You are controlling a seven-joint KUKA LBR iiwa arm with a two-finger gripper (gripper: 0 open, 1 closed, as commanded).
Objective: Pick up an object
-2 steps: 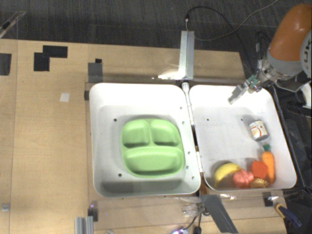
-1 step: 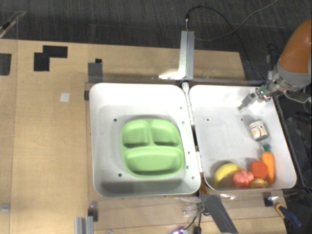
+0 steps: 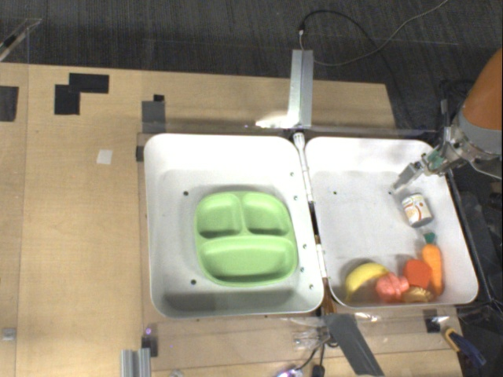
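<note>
While gripper (image 3: 410, 176) hovers, grip state unclear, small white can (image 3: 415, 210) w/ label, lying just below.

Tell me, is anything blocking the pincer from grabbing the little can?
Nothing visible is in the way. The pincer hovers at the far right of the right bin, and the little can lies just nearer the camera, with bare white floor between them. The carrot, banana and other toy food sit farther on, past the can.

Orange-banded arm (image 3: 483, 108); slim, seemingly metallic claw (image 3: 410, 177).
</note>
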